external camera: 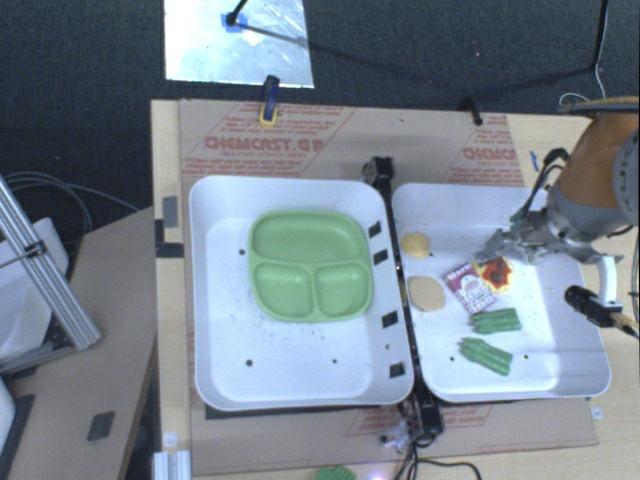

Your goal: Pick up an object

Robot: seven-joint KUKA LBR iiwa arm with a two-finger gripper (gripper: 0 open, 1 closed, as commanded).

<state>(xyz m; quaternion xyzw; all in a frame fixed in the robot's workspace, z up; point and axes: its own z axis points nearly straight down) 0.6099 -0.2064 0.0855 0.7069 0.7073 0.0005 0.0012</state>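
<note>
Cardboard-topped bench (330, 138) over dark carpet (80, 58)

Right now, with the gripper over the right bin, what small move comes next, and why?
Probably a short descent: the gripper sits right over the red and yellow packet in the right bin, with nothing seen between its fingers yet. The green pieces lie apart, nearer the camera.

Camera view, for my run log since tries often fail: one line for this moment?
gripper: over right bin | above red-yellow packet | nothing seen held | green tray: left bin
</note>
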